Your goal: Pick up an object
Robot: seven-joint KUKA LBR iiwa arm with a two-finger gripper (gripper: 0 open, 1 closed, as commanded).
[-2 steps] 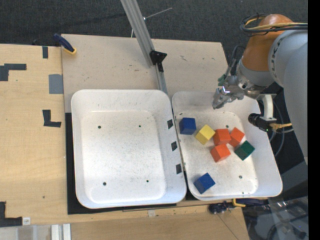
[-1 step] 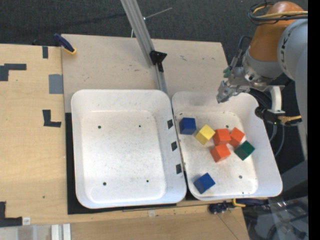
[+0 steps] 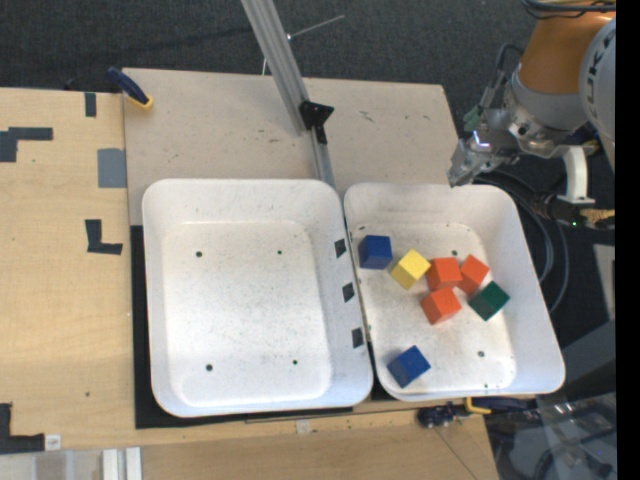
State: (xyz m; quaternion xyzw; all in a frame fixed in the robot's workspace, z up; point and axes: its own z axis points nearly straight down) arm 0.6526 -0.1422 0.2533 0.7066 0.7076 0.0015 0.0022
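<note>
We see the right bin [image 3: 520,268] just below our gripper [image 3: 466,165], which hangs over its upper rim; whether it is open, we cannot tell. Below it lie orange blocks [image 3: 444,273], a yellow block [image 3: 409,268] and a green block [image 3: 488,300].

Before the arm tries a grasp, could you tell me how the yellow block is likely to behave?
The yellow block looks like a rigid cube, so it should slide rather than roll. It sits against an orange block, so a push would probably shift that too. Its flat faces should grip well.
</note>
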